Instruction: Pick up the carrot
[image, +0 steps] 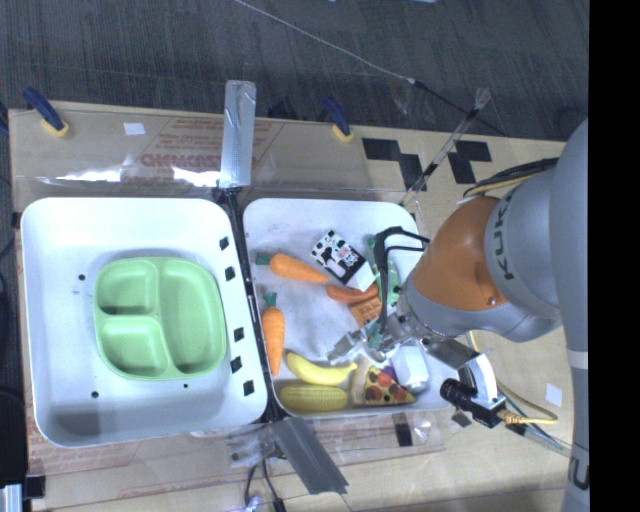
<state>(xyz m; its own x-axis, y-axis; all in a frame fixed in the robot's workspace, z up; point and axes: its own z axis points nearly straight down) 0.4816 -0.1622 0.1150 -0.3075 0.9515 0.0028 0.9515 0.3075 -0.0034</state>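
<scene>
The hand (362, 340), its grip impossible to tell, hangs between a carrot (352, 294) and the banana (318, 369).

Two white bins (40, 300) sit side by side. One green divided plate (160, 318), three carrots (297, 268), one banana (318, 369), one corn cob (312, 398), one pizza slice (383, 385).

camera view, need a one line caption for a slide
KUKA arm's gripper low in the right bin among carrots, banana and corn; green tray in the left bin.
</scene>
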